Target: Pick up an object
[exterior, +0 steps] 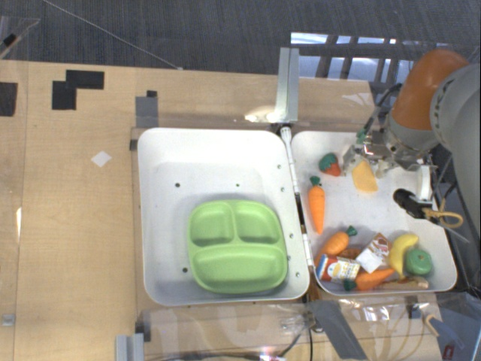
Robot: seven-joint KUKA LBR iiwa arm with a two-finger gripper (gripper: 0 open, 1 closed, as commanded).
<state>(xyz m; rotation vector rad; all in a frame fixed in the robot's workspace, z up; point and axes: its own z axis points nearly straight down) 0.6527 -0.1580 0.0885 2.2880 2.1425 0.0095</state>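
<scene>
My gripper (367, 159) is over the far part of the right bin (340, 203). A pale yellow-orange piece (364, 179) shows right at the gripper's lower end; I cannot make out whether it is gripped or lying on the bin floor. Just to its left lies a small red and green strawberry-like toy (329, 164). A carrot (317, 206) lies lengthwise near the bin's left wall.
The right bin's near end is crowded: a second carrot (336, 243), a banana (403, 249), a green round fruit (418, 262), a small can (338, 268) and packets (372, 256). The left bin (169, 164) holds a green divided plate (237, 247).
</scene>
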